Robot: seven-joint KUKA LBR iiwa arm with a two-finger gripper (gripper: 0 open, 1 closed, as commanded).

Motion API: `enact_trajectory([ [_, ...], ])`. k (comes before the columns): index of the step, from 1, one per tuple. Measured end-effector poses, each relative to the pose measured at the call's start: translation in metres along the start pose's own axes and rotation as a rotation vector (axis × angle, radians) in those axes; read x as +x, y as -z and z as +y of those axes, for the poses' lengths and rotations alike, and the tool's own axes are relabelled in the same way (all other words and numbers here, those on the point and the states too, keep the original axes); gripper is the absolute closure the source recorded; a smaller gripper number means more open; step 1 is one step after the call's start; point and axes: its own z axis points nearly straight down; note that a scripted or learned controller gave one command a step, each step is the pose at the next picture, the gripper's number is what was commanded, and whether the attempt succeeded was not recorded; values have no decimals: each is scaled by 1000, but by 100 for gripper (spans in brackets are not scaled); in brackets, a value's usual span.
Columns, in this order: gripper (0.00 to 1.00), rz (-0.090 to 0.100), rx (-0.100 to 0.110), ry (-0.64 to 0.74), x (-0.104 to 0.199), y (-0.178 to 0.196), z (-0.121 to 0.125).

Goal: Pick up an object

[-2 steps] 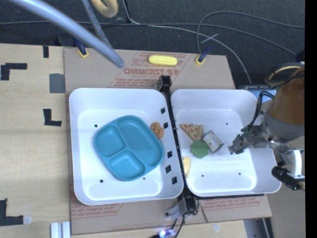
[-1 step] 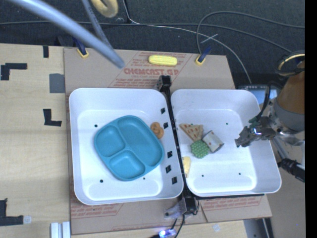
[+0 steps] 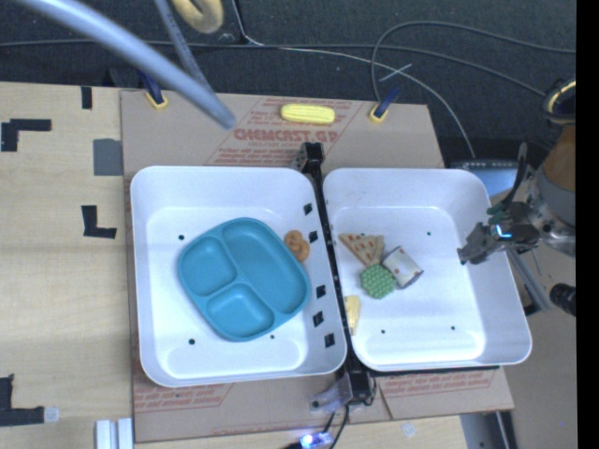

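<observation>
two white bins on the desk (image 3: 56, 251). the left bin (image 3: 154, 213) holds a blue divided plate (image 3: 243, 279) and a small brown pretzel (image 3: 297, 243). the right bin (image 3: 449, 204) holds a tan wedge (image 3: 361, 246), a green round piece (image 3: 377, 282) touching a small brown-and-white block (image 3: 403, 267), and a pale yellow item (image 3: 352, 312) at its left wall. the pincer (image 3: 479, 244) sits over the right rim, fingers apart, gripping nothing.
</observation>
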Motion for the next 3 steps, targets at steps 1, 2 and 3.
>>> enact_trajectory([
  [1,100,3,5,4,56,-14,8],
  [2,100,3,6,5,109,-19,20],
  [3,100,3,6,5,160,-14,26],
])
